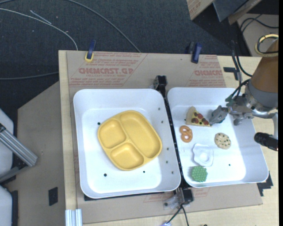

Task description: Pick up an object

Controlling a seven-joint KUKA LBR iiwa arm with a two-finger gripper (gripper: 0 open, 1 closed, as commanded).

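Approach step: grey two-finger gripper (217, 115) hovers just beside triangular pizza-slice toy (196, 118) in right white bin (252, 174) (nothing gripped). Finger spread: cannot tell. Next move likely calls for centring over slice, then descending.

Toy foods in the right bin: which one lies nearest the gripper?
The pizza slice; it lies just left of the gripper, the others sit lower down.

I see dark grey carpet floor (35, 48) around the worktop (132, 66), which is a brown board with red print. Thin cables (57, 24) lie on the carpet. Cardboard boxes (199, 6) stand behind.
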